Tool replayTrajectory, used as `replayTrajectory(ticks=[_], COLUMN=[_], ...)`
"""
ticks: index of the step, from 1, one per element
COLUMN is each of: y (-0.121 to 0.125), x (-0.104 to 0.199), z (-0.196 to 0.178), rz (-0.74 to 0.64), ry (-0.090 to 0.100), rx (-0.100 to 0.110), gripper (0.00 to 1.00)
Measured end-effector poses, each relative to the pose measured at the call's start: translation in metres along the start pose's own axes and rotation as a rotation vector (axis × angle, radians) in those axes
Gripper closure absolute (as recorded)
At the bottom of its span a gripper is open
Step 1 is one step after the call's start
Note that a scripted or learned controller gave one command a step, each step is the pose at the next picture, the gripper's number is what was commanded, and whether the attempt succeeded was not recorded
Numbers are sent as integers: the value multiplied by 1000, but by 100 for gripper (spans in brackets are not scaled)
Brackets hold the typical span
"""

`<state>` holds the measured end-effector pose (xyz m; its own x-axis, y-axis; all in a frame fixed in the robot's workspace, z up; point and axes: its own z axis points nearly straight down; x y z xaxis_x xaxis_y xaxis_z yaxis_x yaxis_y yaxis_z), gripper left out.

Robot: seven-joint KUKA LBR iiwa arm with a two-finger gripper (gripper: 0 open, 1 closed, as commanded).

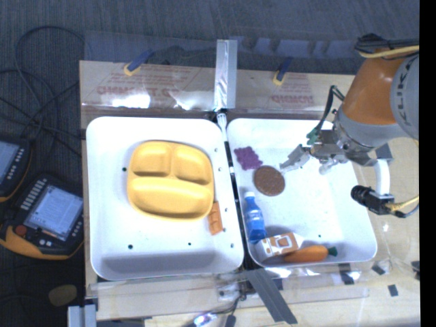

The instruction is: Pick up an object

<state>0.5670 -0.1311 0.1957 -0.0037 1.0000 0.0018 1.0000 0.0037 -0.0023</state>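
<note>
Camera view shows the gripper (311, 159) above the right bin (354, 223), fingers spread apart with nothing between them. At its eight o'clock, just beside one fingertip, lies a brown round cookie (270, 180). Purple grapes (248, 158) sit at the cookie's ten o'clock; a blue bottle (254, 217) lies at its six.

Brown round cookie (270, 180) lies flat in the right bin (340, 203), beside purple grapes (248, 157).
</note>
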Motion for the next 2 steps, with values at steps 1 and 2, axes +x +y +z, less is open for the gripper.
replayTrajectory(ticks=[1,2], y=[53,0], x=[31,33], z=[99,105], rz=[-73,-182], ry=[-3,-6], rx=[-1,-17], gripper=[0,0])
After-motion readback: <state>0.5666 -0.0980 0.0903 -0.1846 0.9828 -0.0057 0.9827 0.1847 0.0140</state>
